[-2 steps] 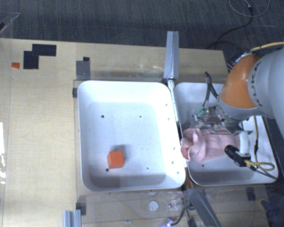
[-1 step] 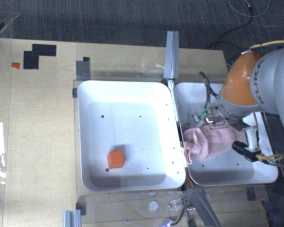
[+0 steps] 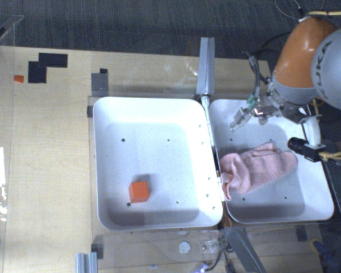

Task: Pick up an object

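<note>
Fingers (image 3: 242, 118) above cloth (image 3: 257, 168) (apparently empty).

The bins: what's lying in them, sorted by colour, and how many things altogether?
Orange: 1, a block in the left bin.
Pink: 1, a cloth in the right bin.
Total: 2.
</note>
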Robot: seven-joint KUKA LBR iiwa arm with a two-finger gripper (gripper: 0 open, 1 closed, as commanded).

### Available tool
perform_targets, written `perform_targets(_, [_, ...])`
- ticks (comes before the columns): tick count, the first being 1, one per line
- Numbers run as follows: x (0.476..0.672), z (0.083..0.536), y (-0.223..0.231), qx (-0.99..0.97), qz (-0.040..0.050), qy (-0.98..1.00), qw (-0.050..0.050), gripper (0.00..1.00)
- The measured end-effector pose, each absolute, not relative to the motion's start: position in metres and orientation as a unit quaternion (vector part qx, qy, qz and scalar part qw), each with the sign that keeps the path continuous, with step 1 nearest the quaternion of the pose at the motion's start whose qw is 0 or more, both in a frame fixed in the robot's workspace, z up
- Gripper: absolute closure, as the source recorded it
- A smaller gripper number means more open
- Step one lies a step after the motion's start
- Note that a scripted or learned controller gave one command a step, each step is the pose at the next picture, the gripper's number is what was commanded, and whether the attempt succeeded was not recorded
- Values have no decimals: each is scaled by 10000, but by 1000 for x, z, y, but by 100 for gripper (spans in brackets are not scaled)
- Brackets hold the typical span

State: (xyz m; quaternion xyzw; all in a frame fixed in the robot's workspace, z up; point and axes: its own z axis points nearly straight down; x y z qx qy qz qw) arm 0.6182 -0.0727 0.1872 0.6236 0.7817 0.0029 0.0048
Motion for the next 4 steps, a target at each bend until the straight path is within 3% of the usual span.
perform_targets(1, [571, 119, -134, 5663, 12, 8242, 26, 0])
perform_targets(2, [563, 94, -100, 5549, 47, 8318, 106, 0])
perform_targets(3, [658, 92, -110, 6616, 51, 7498, 77, 0])
perform_targets(4, [623, 93, -94, 6518, 50, 7583, 81, 0])
